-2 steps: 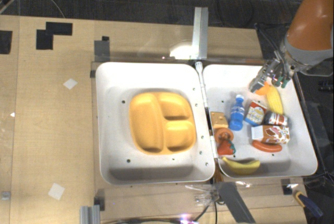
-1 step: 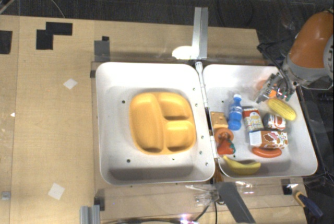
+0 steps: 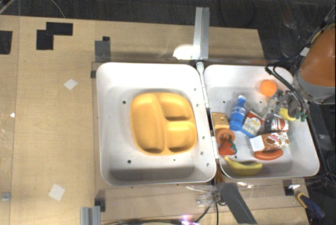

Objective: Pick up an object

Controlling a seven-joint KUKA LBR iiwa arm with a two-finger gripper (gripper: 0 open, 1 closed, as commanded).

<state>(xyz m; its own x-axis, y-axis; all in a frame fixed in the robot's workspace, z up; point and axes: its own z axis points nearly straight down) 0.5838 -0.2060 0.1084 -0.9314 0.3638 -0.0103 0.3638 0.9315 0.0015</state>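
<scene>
My gripper reaches in from the right and hangs low over the right bin, among the objects at its right side. Just below it lie a red-and-white can and a small yellow piece. An orange ball sits just up and left of it. Further left a blue bottle lies beside a red-and-white packet. A brown-and-white carton, a red sausage shape and a banana lie near the front wall.
The left bin holds a yellow divided tray. A metal post stands behind the wall between the bins. A brown block and a red-and-orange toy lie along the right bin's left wall. Cables hang beside the arm.
</scene>
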